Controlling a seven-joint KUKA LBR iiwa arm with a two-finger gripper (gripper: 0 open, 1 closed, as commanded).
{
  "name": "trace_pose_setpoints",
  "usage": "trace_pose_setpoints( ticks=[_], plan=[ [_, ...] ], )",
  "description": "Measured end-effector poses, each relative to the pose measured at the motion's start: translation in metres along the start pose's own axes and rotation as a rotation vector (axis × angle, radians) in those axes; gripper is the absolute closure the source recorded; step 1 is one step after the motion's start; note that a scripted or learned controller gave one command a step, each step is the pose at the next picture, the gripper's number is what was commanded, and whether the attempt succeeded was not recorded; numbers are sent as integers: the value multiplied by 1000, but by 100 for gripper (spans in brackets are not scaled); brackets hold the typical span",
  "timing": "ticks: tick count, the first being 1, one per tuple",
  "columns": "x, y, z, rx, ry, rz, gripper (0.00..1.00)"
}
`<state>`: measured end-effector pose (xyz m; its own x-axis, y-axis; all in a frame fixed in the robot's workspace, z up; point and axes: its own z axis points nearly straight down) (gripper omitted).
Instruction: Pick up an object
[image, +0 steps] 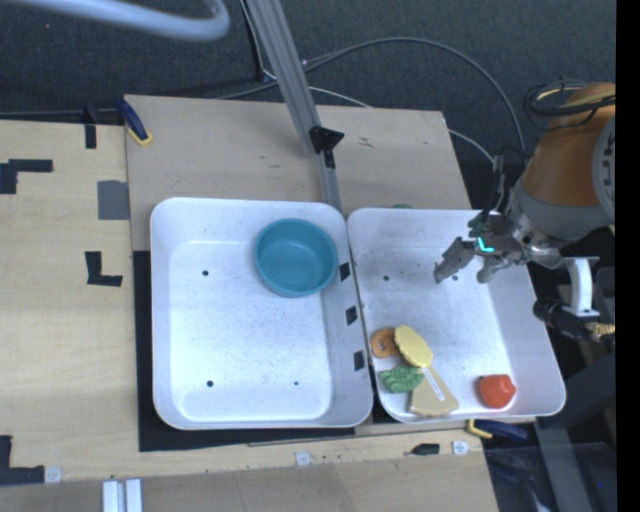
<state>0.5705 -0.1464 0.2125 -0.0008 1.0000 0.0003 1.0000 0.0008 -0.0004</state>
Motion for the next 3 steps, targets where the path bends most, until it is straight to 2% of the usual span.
trace_pose_setpoints(
  ticks=[1, 3],
  plan=[
    [0, 0, 0, 0, 0, 0, 0],
    [11, -4, 91, 4, 0, 0, 0]
  ],
)
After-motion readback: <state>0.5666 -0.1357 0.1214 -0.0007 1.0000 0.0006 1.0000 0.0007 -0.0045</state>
